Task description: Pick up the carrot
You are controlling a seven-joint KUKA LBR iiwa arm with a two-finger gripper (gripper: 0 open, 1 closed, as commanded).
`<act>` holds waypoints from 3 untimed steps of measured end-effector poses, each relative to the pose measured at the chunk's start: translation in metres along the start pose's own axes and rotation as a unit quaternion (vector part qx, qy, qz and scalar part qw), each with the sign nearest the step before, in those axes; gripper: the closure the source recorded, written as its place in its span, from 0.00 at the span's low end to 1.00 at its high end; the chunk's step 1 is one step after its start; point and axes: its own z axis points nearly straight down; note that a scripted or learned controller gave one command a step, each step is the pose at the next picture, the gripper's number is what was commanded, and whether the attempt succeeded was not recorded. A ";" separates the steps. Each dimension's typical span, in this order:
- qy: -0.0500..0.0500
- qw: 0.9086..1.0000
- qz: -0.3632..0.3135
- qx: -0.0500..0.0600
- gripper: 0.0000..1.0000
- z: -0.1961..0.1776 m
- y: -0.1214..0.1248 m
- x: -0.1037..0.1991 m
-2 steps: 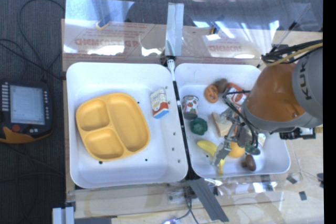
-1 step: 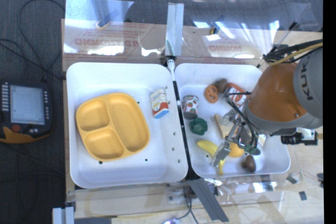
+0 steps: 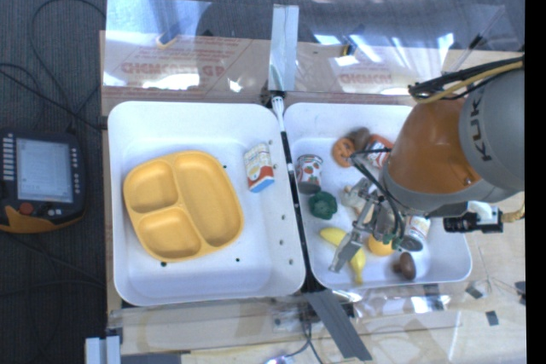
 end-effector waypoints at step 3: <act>-0.006 0.991 0.134 -0.001 0.00 -0.122 0.004 -0.045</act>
